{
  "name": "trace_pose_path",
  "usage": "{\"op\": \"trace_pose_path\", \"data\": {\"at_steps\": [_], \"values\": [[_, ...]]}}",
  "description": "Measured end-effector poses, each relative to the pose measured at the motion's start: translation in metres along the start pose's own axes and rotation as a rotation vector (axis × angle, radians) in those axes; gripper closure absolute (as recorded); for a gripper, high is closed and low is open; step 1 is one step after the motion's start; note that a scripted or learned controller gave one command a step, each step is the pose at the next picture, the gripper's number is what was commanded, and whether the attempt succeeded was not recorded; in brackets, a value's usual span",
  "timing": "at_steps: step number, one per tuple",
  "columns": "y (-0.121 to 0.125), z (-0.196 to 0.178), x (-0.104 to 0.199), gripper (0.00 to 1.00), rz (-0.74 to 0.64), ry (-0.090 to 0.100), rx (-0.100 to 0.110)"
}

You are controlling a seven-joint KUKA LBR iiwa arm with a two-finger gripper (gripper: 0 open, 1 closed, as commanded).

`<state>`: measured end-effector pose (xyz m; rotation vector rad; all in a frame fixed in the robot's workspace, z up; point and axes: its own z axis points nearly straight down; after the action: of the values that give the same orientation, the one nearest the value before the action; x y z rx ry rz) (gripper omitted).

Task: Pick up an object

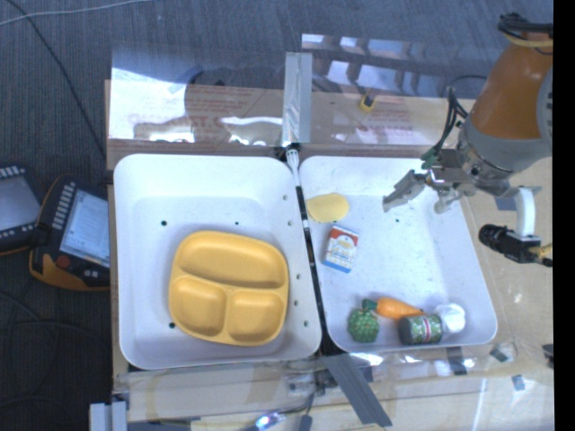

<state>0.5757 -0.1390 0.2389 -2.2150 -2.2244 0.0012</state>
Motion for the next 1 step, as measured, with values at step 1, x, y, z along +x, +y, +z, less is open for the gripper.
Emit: {"op": "trace_pose_path", "data": {"at_steps": [1], "values": [[-0.0315,0.0962,0.0354,0.00,-0.007,0.000,0.002]]}}
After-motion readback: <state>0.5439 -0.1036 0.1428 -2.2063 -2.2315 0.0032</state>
